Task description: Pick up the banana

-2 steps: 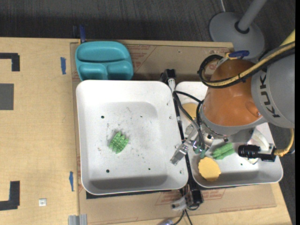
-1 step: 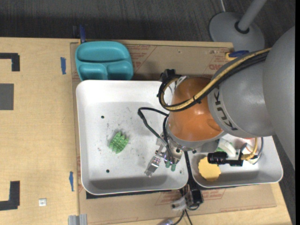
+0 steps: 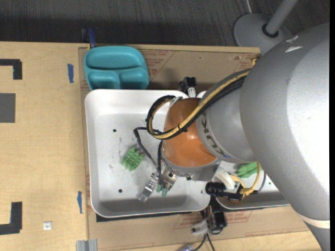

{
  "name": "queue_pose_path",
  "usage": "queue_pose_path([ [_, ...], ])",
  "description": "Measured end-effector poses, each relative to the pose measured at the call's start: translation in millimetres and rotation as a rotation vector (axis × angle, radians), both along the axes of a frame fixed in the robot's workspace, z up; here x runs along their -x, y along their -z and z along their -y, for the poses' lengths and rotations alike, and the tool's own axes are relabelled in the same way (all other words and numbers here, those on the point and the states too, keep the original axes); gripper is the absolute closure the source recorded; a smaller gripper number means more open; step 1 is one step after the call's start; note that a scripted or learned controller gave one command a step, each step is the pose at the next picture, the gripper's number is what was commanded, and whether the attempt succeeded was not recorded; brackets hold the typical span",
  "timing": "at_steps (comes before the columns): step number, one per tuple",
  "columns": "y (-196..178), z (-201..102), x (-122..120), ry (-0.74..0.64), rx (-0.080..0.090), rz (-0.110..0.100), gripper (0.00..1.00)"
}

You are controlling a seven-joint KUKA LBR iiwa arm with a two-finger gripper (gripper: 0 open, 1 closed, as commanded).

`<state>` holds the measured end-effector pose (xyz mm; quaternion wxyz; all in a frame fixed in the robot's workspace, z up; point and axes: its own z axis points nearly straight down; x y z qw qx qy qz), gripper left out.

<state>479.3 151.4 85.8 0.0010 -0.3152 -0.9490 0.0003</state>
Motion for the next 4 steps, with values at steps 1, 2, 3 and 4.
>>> queue_pose_path([
  [1,-1.4,-54.5,-50.1,-0.086,-0.004,0.010,0.00],
  [2,-54.3,-73.2,0.2,0.119,0.000,0.002,0.00],
  [3,-0.7,-70.3,-0.1,0.254,-0.001,0.001,0.00],
  [4,-10.9,-77.4,3.6,0.246,-0.009,-0.014,1.00],
])
